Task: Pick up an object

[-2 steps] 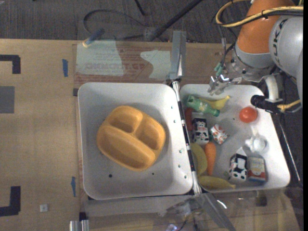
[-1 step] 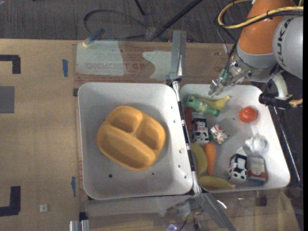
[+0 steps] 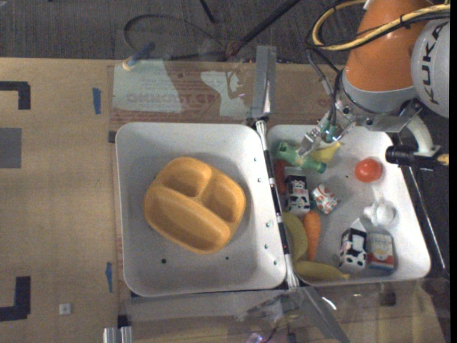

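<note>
My gripper (image 3: 321, 140) over the right bin's far corner

I hang above the right bin (image 3: 414, 213), beside a green bottle (image 3: 296, 154) and a yellow piece (image 3: 328, 151); I cannot tell how my jaws stand. A red ball (image 3: 368, 169), carrot (image 3: 312, 233) and milk cartons (image 3: 353, 249) lie nearer. The yellow tray (image 3: 195, 204) sits in the left bin (image 3: 136, 249).

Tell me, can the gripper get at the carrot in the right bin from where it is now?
Probably yes. The carrot lies uncovered below the gripper, though a small carton and a banana crowd its left side.
</note>
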`<state>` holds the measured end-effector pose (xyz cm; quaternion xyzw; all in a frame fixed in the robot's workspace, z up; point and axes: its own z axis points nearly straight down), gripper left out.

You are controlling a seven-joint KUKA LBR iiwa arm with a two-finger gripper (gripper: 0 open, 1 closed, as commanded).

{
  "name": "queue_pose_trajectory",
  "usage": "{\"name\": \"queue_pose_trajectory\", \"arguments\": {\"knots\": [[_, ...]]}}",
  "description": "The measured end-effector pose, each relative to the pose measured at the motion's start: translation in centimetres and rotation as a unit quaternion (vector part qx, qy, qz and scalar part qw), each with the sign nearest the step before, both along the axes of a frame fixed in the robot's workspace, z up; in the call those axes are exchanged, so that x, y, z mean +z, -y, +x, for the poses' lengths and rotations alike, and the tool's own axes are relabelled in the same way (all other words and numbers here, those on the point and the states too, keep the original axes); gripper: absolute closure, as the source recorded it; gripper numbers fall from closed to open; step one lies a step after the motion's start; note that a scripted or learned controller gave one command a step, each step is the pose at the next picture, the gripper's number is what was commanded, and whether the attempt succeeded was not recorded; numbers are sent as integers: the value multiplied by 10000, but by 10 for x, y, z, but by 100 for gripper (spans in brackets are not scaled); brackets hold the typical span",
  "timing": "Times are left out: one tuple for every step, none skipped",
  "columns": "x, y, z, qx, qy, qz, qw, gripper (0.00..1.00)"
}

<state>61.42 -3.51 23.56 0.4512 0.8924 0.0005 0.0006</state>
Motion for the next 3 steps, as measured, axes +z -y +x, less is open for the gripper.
{"name": "queue_pose_trajectory", "arguments": {"knots": [[-10,-13,-5,-886,-13,1,9961,100],[-12,-56,8,-274,14,-1,9996,100],[19,-45,-12,864,15,-4,9963,100]]}}
